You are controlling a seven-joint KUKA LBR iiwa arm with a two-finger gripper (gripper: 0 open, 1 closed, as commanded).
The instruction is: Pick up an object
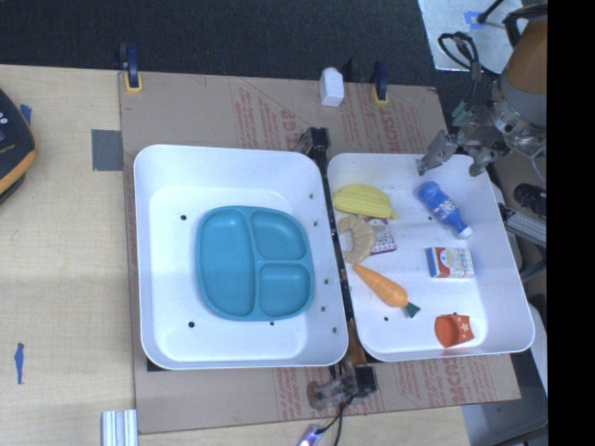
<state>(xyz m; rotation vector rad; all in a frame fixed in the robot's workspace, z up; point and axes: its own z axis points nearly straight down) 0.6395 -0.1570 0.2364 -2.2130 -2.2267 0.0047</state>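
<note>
The right bin (509, 323) is crowded along its left wall — a yellow banana (363, 200) at the far end, a beige piece (356, 237) with a small card (382, 241) beside it, then an orange carrot (383, 287) running toward the near side. A blue bottle (442, 208), a small carton (451, 262) and a red cup (453, 330) stand well apart down the right half, with bare white floor between them — widest in the middle and the near left corner. The gripper (454, 154) hangs over the far rim, just beyond the bottle. In the left bin (149, 249), a blue divided tray (254, 262) fills the centre, leaving only a margin of open floor around it
</note>
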